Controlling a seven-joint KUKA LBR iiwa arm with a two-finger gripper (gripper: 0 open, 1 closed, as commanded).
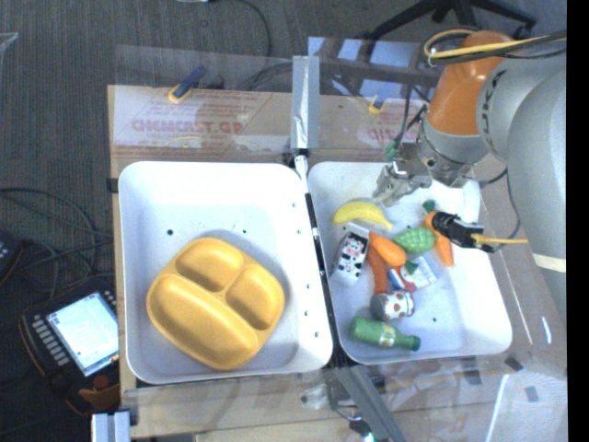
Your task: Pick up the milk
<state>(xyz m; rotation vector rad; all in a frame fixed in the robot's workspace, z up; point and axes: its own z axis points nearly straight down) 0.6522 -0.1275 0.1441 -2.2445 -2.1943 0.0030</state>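
I am seeing the grey arm with the orange band (469, 90) reaching in from the right, over the far part of the right shallow white bin (492, 334). The left shallow white bin (156, 191) is holding a big yellow plastic tray with three hollows (216, 300). On the brown cardboard sheet (212, 122) behind the bins, faded red letters are showing, but I cannot read them.

The metal two-finger gripper (398, 184) is hanging above the far side of the right bin, near the yellow toy banana (362, 214); its state I cannot tell.

The small white milk carton with black cow spots (351, 252) is lying in the right bin, close to the wall between the bins, just below the banana. Its long axis is running from far to near, slightly tilted, the red top pointing far. Beside it an orange toy carrot (385, 254) is lying, and nearer, a green toy bottle (385, 335).
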